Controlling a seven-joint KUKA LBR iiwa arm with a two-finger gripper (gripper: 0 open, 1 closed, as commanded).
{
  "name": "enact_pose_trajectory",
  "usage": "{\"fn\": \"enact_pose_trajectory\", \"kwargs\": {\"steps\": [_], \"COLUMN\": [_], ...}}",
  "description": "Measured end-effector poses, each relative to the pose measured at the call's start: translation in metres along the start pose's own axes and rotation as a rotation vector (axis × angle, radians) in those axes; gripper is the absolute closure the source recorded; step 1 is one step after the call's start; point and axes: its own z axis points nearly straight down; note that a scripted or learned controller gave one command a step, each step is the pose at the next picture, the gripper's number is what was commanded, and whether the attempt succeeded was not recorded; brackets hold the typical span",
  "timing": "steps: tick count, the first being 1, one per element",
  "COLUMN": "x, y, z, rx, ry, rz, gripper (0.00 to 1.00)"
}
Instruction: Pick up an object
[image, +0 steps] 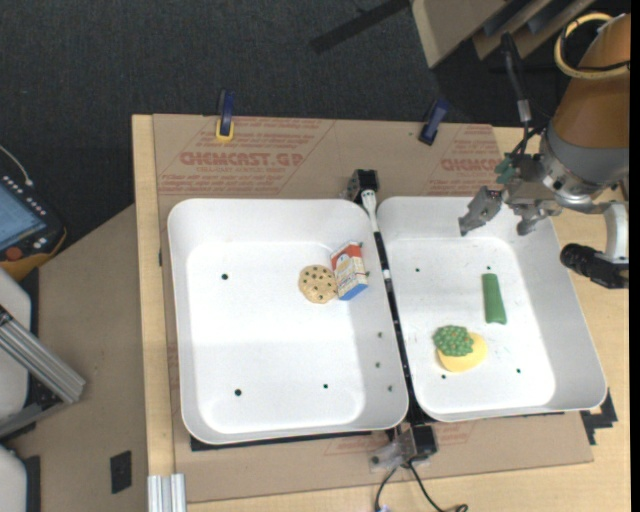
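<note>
Gripper: two-finger grey metal gripper (503, 212) hung above the far edge of the right shallow white plastic bin (570, 330), fingers spread apart, grasping nothing.
Arm: grey, orange-banded arm (590, 90) reached in from the far right; likely poised there to descend on something in that bin.
Likely target: slim green stick-shaped block (492, 298), lay flat on the right bin's floor, nearer than the gripper, apart from it.
Target axis: long axis ran far to near, almost parallel to the bin's side walls; ends alike, so no clear pointing end.
Neighbour: green-topped yellow round toy (459, 348), just nearer and left of the stick, not touching.
Left bin: left shallow white plastic bin (200, 300) held a round tan chocolate-chip cookie (317, 283) touching a small red, white and blue carton (349, 271), tilted.
Grasp judgement: closing across the stick's short width seemed easiest.
</note>
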Motion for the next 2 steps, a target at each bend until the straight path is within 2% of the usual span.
{"fn": "enact_pose_trajectory", "kwargs": {"steps": [1, 2], "x": [-0.043, 0.008], "y": [-0.069, -0.131], "z": [0.142, 0.146], "rx": [0.019, 0.008], "ry": [0.003, 0.005], "rz": [0.007, 0.0], "gripper": [0.0, 0.0]}}
